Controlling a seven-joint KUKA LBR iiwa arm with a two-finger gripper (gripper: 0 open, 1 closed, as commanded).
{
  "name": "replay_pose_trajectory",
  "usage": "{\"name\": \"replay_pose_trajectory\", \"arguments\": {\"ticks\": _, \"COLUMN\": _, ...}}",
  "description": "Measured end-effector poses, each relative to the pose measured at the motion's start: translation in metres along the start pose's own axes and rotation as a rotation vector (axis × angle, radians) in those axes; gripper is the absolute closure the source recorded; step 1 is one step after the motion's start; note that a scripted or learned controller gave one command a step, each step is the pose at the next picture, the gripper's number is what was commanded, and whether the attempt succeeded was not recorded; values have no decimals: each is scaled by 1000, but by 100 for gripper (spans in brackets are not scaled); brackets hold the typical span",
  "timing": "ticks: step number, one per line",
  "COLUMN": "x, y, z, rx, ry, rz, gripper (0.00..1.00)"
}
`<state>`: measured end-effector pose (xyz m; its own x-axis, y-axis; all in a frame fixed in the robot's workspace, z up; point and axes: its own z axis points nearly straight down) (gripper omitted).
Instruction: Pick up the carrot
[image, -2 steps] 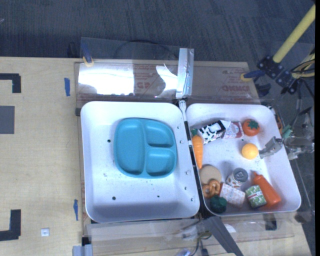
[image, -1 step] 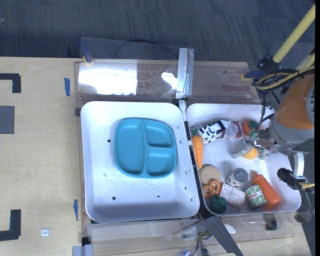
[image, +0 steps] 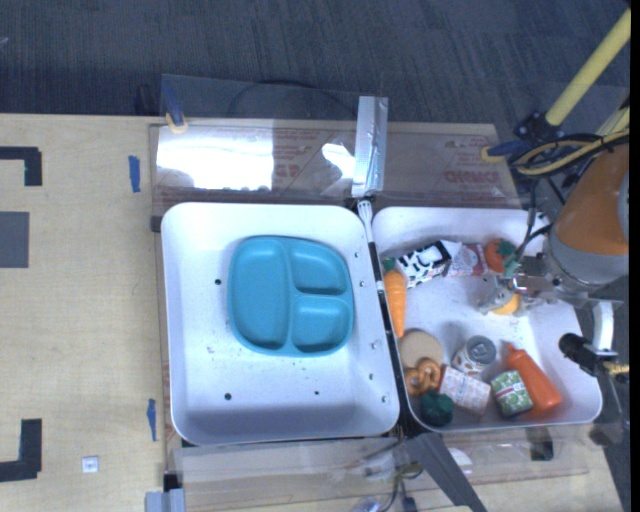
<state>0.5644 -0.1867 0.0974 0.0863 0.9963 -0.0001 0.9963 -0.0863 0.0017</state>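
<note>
Arm (image: 590, 220) reaches in from right, wrist bent down over right bin (image: 590, 405), upper-right part. Gripper (image: 512, 288) low nr a yellow item; can't tell its state. Carrot (image: 396, 302) lies along bin's left wall, apart from gripper.

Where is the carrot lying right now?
The carrot lies in the right bin, against its left wall by the divider between the bins, just below the black-and-white carton and above the round cookie.
</note>
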Motion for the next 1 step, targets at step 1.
{"name": "replay_pose_trajectory", "arguments": {"ticks": 1, "x": 48, "y": 41, "z": -107, "rx": -3, "ry": 0, "rz": 68, "gripper": 100}}
